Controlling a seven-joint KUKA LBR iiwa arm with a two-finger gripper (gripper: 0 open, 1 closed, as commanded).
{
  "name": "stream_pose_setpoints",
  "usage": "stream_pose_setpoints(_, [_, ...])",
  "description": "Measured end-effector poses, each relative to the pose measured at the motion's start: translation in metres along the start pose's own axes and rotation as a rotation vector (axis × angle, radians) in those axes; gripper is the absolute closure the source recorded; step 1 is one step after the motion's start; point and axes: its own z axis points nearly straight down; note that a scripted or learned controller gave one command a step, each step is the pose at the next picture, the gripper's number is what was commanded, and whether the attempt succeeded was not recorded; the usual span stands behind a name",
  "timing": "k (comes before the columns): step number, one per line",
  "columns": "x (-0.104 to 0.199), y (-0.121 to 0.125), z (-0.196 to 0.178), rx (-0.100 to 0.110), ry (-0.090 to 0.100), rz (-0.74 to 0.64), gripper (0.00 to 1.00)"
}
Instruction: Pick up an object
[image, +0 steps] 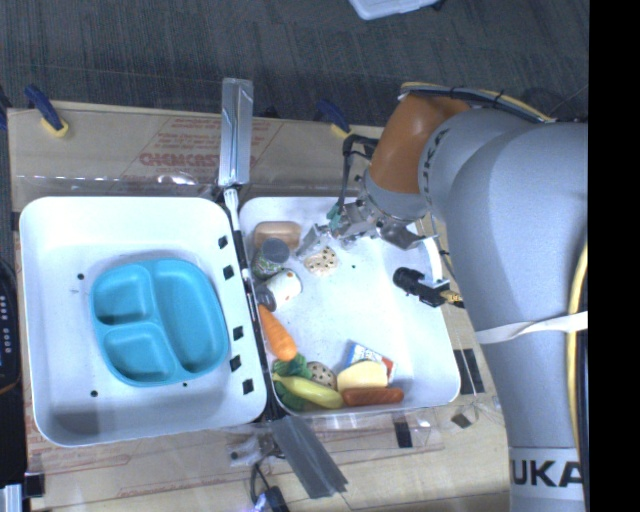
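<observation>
Camera view puts the likeliest target, a speckled cookie (321, 261), in the upper part of the right bin (400, 330), just below and left of the gripper (340, 222). Whether the gripper's fingers are spread or closed I cannot tell; nothing shows between them. Close to the cookie's left lie a brown bread-like piece (277, 233), a dark round item (269, 262) and a small white cup (283, 287). Farther down sit a carrot (279, 335), a banana (308, 391), a sausage (373, 396) and a yellow wedge (362, 375). A blue divided tray (158, 320) rests in the left bin (60, 250). To do this well, I judge the arm should descend squarely over the cookie, staying clear of its neighbours.
</observation>
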Motion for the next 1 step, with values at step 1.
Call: stream_pose_setpoints(1, [0.0005,0.0037,-0.0154,-0.008,-0.004,-0.007,1.00])
